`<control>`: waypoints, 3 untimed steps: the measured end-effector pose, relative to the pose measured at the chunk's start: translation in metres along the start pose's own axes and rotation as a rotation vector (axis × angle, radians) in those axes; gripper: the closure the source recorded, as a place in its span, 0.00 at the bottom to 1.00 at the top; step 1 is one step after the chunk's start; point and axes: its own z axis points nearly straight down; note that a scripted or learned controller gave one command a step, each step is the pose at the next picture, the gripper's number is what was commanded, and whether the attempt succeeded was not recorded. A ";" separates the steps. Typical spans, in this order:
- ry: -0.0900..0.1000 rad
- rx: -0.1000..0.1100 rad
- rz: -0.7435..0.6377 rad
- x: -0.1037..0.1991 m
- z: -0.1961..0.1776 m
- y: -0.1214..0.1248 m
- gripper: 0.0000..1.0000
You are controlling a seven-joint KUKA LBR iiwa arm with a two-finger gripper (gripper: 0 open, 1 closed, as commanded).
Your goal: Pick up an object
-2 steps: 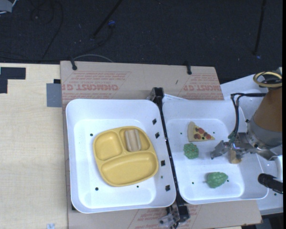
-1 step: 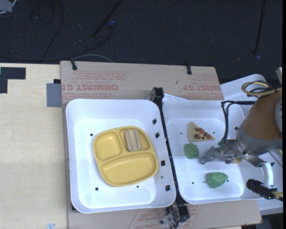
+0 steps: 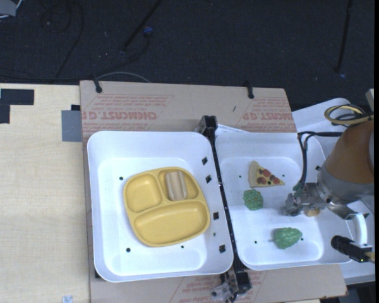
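Desk (image 3: 31, 194): pale wood surface, carrying a brown cardboard sheet (image 3: 177, 109) with red printing, on which both bins sit.
Left bin (image 3: 107, 163): shallow white plastic, at 9 o'clock of the pair, holding the tray.
Right bin (image 3: 271, 150): shallow white plastic, at 3 o'clock, touching the left bin along a black-clipped seam; it holds the three toy foods.
Tray (image 3: 167, 223): yellow plastic, three compartments, rotated a little, centred in the left bin.
Arm (image 3: 354, 163): grey with an orange band, entering from 3 o'clock over the right bin's edge.
Gripper (image 3: 297, 206): low over the right bin's 3 o'clock side; too small and blurred to tell how it is set, and nothing is seen in it.
Pizza slice (image 3: 264, 176): toy wedge, tan crust with red spots, at 12 o'clock in the right bin.
Lower green piece (image 3: 286, 237): lumpy green toy vegetable at 6 o'clock in the right bin, near the gripper but apart from it.
Upper green piece (image 3: 253, 199): rounder green toy vegetable, just below the pizza slice, at 9 o'clock of the gripper.
Tan piece (image 3: 174, 185): small beige ridged block in the tray's upper right compartment.
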 end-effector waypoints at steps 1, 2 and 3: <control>-0.005 -0.005 -0.001 0.005 -0.060 -0.004 1.00; -0.005 -0.005 -0.001 0.004 -0.108 -0.004 1.00; -0.003 -0.001 -0.005 0.062 -0.105 0.017 1.00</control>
